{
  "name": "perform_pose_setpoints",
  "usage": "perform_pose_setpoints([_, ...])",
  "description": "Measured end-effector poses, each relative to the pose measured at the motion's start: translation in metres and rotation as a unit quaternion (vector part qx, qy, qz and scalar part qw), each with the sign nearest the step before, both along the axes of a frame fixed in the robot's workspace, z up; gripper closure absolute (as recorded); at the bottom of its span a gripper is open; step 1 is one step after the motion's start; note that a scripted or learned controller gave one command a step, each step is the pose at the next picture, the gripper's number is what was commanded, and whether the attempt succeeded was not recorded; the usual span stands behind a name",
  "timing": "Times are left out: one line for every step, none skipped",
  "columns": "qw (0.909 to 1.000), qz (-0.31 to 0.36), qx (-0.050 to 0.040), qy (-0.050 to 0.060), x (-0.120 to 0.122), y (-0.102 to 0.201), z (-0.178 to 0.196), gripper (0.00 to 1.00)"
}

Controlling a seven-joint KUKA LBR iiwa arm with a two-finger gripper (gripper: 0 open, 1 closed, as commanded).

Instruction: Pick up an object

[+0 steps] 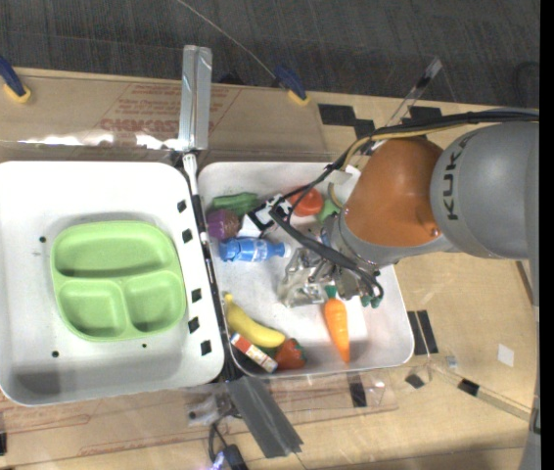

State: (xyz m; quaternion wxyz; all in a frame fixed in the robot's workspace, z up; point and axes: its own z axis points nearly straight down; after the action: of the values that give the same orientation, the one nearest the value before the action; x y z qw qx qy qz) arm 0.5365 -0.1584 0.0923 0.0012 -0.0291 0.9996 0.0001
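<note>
Claw (pixel 301 284) down in right bin (pixel 394 346), grip state can't tell, carrot (pixel 337 327) just beside, banana (pixel 252 327) near, green tray (pixel 117 280) in left bin (pixel 3 262)

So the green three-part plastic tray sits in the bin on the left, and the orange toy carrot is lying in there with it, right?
Not quite. The green three-compartment plastic tray does sit in the left white bin, but the orange toy carrot lies in the right white bin, near its lower right corner, just below the robot's hand. The camera view shows it.
</note>
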Motion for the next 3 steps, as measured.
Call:
perform_pose_setpoints([1.0000,0.000,-0.0001,0.000,0.000,0.000,0.000,0.00])
perform_pose_setpoints([0.9894,0.145,-0.0001,0.001,-0.036,-0.046,0.000,0.00])
perform_pose_setpoints([0.9608,0.277,-0.0007,-0.001,0.052,-0.051,0.001,0.00])
